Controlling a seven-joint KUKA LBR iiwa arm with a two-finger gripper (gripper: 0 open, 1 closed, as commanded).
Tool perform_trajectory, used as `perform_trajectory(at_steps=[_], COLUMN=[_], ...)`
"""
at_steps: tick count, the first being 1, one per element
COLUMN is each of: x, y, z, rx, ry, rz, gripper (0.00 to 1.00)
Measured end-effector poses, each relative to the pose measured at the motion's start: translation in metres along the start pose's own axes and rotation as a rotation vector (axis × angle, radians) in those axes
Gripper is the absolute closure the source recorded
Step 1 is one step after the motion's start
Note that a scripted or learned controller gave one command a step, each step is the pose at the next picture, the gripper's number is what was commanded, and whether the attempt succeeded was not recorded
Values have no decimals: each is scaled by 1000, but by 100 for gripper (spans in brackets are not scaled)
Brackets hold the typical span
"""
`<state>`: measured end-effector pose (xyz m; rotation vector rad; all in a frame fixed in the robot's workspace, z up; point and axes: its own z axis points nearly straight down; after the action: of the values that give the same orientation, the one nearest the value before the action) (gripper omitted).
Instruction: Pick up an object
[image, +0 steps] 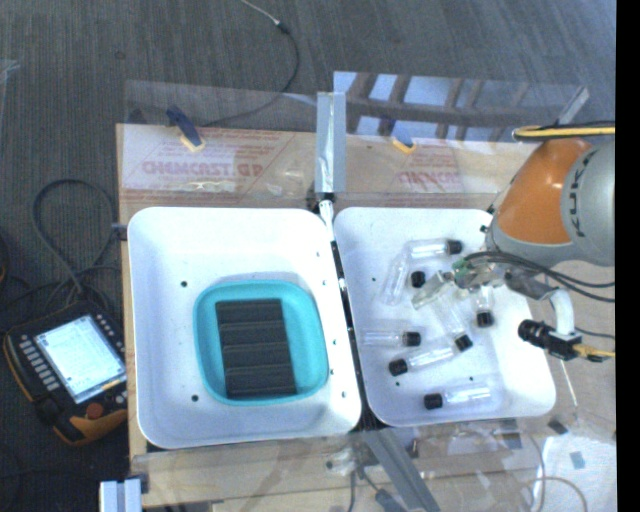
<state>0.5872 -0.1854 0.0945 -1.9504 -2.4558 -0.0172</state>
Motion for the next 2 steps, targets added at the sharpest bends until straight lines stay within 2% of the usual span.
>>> perform_trajectory(at_steps=[1,2], x=[-27,30], y=[61,89], z=[6,6], rx=[-6,18], ry=[-14,-18], rz=[-85,-197], gripper=[0,0])
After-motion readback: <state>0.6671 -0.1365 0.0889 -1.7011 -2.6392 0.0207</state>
